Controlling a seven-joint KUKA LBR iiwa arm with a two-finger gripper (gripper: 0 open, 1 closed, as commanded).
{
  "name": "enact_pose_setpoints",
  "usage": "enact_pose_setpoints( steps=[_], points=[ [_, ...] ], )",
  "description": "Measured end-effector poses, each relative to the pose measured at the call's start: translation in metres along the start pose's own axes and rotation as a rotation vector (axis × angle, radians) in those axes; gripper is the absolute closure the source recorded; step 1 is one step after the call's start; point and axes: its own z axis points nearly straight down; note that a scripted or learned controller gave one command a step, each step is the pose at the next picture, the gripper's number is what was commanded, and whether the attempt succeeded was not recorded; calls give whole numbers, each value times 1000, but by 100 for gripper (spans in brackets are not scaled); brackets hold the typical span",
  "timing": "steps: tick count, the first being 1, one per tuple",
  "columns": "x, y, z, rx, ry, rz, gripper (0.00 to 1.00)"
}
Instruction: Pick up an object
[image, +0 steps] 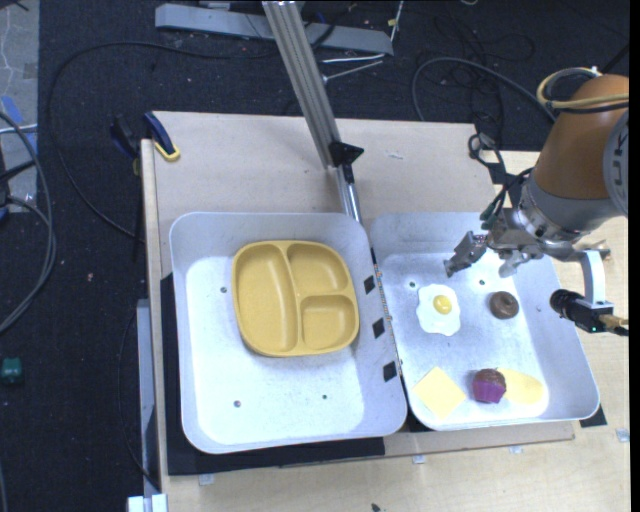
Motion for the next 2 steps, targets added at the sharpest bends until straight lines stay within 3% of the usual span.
enact_pose_setpoints(
  steps=[2],
  points=[
    [-18, 3, 109, -1, 0, 1, 0]
  ],
)
